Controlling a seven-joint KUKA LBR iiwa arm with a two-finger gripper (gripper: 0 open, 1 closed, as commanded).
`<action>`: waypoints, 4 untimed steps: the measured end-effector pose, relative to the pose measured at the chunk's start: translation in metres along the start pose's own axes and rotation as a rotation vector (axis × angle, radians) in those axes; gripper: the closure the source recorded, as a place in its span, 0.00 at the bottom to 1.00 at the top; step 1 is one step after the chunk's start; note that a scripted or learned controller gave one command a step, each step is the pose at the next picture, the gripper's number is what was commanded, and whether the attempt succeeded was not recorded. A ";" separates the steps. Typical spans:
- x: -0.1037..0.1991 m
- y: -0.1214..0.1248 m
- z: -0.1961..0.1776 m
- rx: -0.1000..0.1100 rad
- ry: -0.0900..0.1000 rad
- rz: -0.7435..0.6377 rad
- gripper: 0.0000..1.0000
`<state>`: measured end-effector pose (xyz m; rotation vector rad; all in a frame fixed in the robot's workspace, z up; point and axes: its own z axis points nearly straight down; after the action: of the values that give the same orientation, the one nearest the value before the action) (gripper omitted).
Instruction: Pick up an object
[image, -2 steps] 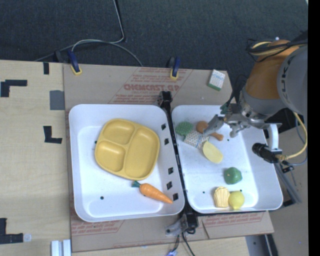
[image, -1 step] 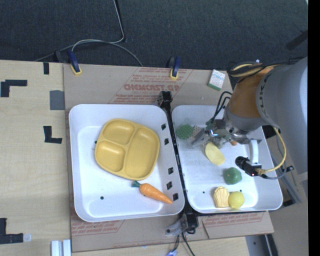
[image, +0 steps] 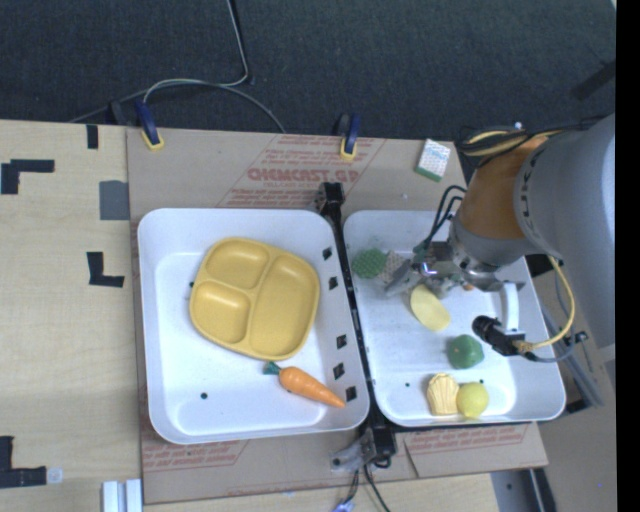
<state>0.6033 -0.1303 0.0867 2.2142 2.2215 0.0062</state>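
Clutter is the risk: left to right, a yellow divided plastic plate (image: 254, 298) and orange toy carrot (image: 310, 386) lie in the left white bin (image: 160, 330). In the right bin (image: 400, 395), the tool (image: 432, 274) hangs just above a pale yellow oblong toy (image: 430, 309) beside a green leafy piece (image: 370, 263); I cannot tell its opening, and an off-centre close could roll the toy away.

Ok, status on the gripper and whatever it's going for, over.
Gripper low in the right white bin, fingers spread, nothing between them. Pale yellow oblong piece lies just below the fingertips. Green bumpy piece sits close beside.
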 end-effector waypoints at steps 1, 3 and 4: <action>-0.001 -0.011 0.000 0.000 -0.001 0.001 0.00; -0.001 -0.011 -0.010 0.000 -0.002 0.001 0.00; 0.023 -0.074 -0.001 -0.001 -0.002 0.003 0.00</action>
<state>0.5297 -0.1080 0.0874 2.2169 2.2166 0.0050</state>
